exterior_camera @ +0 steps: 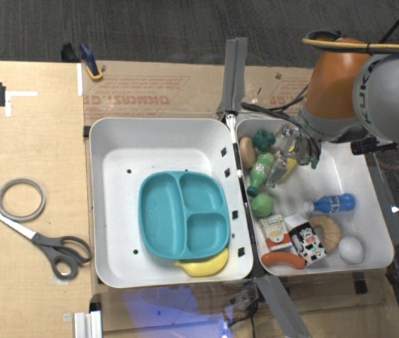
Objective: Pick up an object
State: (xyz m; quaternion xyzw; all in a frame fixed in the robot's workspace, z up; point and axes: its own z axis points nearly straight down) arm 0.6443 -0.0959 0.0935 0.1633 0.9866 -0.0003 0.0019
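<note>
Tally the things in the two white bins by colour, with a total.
Green: 3, a bottle, a ball, a dark piece
Teal: 1, tray
Yellow: 1, banana
Blue: 1, bottle
Red: 1, sausage
White: 1, egg
Total: 8

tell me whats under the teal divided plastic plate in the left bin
A yellow banana pokes out from beneath the teal divided plastic plate at its near edge, on the left white bin floor. The rest of the banana and anything else beneath is covered by the plate.
</note>
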